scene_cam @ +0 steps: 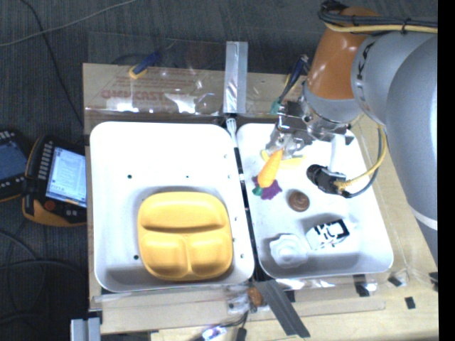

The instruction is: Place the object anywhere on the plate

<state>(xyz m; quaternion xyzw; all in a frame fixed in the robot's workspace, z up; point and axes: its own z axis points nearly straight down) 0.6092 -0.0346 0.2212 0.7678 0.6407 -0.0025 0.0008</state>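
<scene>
- The object, an orange carrot-like toy [271, 168] with a purple end, lay in the right bin [370, 226], close to that bin's left wall and toward its far end, its long axis running at a slant from upper right to lower left, purple end lowest.
- The claw [288, 142] stood right at the toy's upper end, just above and slightly right of it; a yellowish bit showed beside the tips there, but whether the toy sat between the fingers, and whether they were spread or pressed together, could not be told from this angle.
- The plate [185, 234], a yellow tray with compartments, sat in the near half of the left bin [121, 155], down and to the left of the toy, across the wall dividing the two bins.
- Judged from this, the coming move turned on carrying the toy leftward and toward the near side, lifted enough to clear the divider.
- Elsewhere in the right bin lay a small brown disc [298, 202], a black-and-white item [328, 231] and a white cup-like piece [286, 249], all nearer than the toy and apart from it.
- Both bins rested on the worktop [99, 77].
</scene>
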